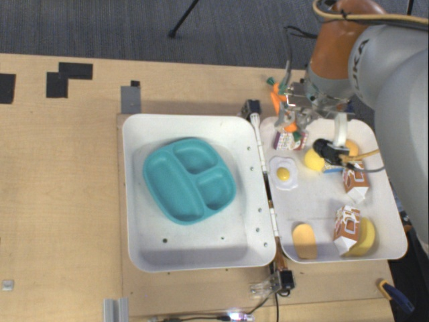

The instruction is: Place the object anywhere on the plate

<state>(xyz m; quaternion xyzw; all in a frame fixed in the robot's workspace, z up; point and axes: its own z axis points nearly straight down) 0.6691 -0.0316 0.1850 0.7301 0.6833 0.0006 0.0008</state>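
We see the hand (293, 118) low over the far left corner of the right bin (385, 200), just above a small printed packet (289, 140). We cannot tell whether it grips anything.

The task names no object, so we judge the packet the likeliest pick; it lies well apart from the plate (190, 180), which sits in the left bin (137, 240).

The packet looks light and a little crushable (thin card or foil, we guess), so a mild pinch across its narrow width should do.

The fried-egg toy (284, 174) lies just beside it, and the bin wall crowds that corner.
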